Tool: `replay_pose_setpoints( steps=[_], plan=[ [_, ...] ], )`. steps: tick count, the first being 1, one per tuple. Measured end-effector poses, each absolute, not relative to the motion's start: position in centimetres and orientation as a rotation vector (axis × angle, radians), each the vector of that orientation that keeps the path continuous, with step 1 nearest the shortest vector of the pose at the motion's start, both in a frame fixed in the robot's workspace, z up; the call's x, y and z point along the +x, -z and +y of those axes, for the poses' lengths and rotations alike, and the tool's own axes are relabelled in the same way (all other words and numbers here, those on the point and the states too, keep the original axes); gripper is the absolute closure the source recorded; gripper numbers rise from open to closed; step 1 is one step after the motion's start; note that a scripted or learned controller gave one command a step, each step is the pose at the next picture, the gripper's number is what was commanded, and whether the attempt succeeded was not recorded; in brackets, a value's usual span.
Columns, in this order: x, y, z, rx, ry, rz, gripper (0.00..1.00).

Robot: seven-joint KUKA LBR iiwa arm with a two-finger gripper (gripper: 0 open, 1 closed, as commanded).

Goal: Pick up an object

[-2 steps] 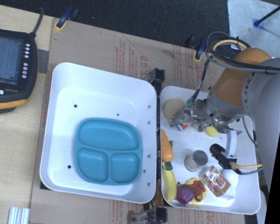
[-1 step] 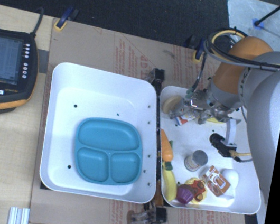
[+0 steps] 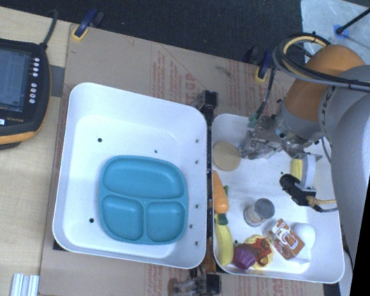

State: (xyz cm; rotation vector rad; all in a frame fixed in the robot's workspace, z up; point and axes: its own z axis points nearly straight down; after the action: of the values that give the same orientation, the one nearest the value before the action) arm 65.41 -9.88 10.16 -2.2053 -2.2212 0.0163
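Seemingly mid-approach: the gripper hangs at the tan disc's two o'clock; its jaw state I cannot tell. Next: descend squarely.

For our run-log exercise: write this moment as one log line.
gripper: over right bin, far end | nearest: tan disc | grasp: unclear | blue tray: left bin

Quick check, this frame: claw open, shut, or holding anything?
Claw: low in the right white bin, beside the round tan disc; open or shut cannot be told, and nothing shows between its fingers.
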Motion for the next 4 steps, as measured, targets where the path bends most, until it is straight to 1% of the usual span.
replay_pose_setpoints(
  steps=[1,2,3,4],
  plan=[
    [58.8,-16.2,-16.4,-2.219,-0.003,-2.222,1.00],
    [58.8,-16.1,-16.3,-2.217,-0.004,-2.222,0.00],
    [51.0,-10.4,-14.9,-2.213,-0.005,-2.225,0.00],
    [60.9,-9.2,-17.9,-2.215,-0.001,-2.223,0.00]
  ],
)
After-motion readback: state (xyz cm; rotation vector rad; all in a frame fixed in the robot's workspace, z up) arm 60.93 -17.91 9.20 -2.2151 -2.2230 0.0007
